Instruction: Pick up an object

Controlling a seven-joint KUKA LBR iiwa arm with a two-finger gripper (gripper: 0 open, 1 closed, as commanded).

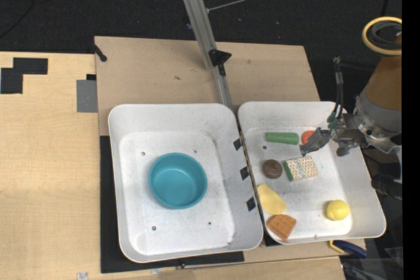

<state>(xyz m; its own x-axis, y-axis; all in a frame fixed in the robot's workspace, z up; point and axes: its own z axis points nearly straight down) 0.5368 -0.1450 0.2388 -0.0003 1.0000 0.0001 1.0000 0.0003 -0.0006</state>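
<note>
The right bin (367, 206) holds several small items. A green cylinder (281, 138) lies near its back. A small red-orange piece (306, 137) sits just right of it. Further forward are a brown round disc (272, 169) and a white patterned box (301, 169). At the front lie a yellow wedge (270, 199), a brown waffle (281, 227) and a yellow ball (337, 210). My gripper (329, 143) hangs over the bin's back right, open, with nothing between its fingers. Its left finger (315, 141) is next to the red-orange piece and just above the patterned box.
The left bin (131, 134) holds a teal bowl (178, 180). A metal rail (200, 16) slants down to the ridge between the bins. The grey arm (384, 98) enters from the right. Plywood board (262, 75) lies behind the bins.
</note>
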